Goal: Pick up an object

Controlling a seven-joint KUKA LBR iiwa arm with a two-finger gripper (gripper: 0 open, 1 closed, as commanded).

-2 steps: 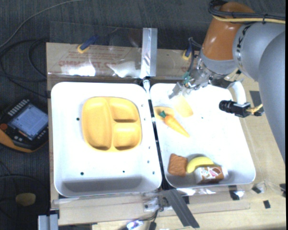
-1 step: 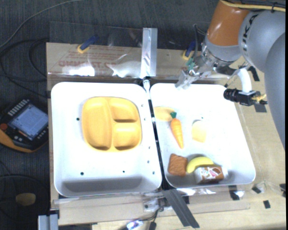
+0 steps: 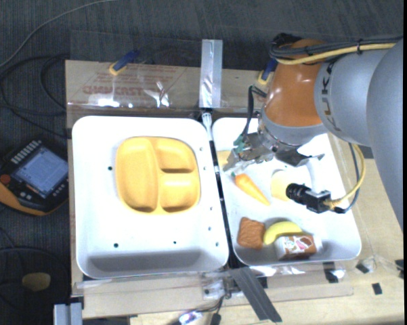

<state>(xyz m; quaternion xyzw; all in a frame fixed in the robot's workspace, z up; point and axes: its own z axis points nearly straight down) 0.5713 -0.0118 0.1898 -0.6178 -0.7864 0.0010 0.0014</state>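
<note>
The arm (image 3: 366,93) is a thick, smooth cylinder of pale grey metal with dark lettering printed along its casing. Above the wrist sits a rounded, glossy orange band (image 3: 294,103). A yellow cable and a black one run together along the top of the arm, and another yellow cable loops down its side to a small black cylindrical unit (image 3: 305,195). The gripper (image 3: 247,151) is a compact cluster of grey and dark parts, too cluttered to make out finely.

Bench (image 3: 88,80) carries two white bins side by side: left bin (image 3: 95,235), right bin (image 3: 345,239). Clear plastic sheet (image 3: 132,87) lies along its back edge.
</note>
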